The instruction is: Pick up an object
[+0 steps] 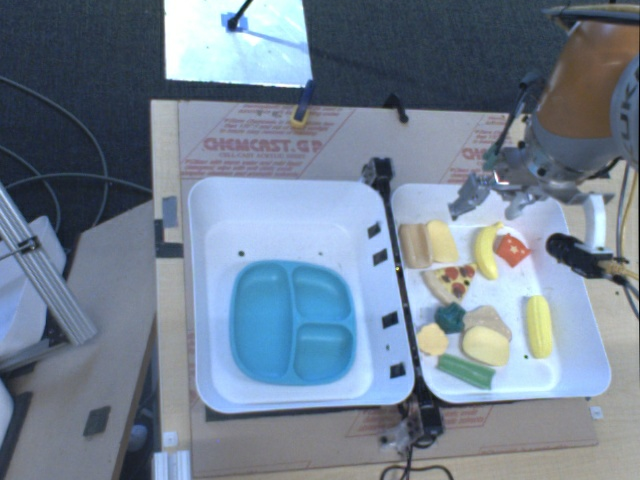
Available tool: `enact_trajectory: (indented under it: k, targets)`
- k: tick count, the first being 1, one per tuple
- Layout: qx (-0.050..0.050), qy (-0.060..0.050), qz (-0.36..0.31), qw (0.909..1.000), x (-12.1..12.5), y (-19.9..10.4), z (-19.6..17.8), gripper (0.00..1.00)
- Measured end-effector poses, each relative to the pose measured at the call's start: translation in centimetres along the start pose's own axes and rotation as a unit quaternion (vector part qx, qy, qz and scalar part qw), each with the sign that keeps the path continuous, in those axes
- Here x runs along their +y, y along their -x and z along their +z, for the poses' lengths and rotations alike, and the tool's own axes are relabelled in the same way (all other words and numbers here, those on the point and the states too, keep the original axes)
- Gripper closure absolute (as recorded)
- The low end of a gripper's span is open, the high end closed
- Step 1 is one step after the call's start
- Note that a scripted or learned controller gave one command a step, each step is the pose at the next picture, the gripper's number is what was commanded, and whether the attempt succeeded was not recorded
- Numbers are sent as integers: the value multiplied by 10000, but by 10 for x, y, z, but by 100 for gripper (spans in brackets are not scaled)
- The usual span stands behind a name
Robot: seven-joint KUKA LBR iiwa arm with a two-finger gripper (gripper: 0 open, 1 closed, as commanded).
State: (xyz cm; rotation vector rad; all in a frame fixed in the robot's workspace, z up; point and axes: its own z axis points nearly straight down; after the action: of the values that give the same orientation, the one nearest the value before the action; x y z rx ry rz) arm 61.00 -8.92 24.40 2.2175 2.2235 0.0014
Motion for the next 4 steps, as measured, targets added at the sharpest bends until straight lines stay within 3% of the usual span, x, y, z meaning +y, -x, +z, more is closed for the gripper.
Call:
enact_trajectory:
  k: [1, 2, 3, 4]
  targets:
    - [19, -93, 47, 9999, -131, 27, 104, 0]
    - [-17, 39, 3, 10000, -121, -6, 158, 0]
    - [-11, 60, 18, 10000, -120, -5, 154, 0]
    - [2, 53, -27, 10000, -121, -36, 47, 0]
